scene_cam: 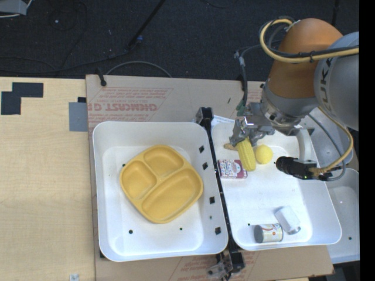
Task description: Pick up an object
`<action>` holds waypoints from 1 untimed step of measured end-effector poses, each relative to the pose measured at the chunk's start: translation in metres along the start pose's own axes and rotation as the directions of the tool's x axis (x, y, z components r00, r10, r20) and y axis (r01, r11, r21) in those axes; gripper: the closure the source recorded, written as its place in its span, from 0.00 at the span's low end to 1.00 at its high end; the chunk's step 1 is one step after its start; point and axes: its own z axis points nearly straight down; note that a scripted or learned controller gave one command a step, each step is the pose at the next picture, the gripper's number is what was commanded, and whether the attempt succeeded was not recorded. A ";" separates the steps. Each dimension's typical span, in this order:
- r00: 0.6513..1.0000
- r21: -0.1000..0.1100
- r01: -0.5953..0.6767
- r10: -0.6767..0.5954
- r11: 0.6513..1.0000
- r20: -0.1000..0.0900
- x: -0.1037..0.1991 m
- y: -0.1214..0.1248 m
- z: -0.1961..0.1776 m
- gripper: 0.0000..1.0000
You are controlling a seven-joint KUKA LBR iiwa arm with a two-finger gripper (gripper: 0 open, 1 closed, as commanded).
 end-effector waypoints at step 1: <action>1.000 0.000 0.000 0.000 1.000 0.000 0.043 -0.004 0.002 1.00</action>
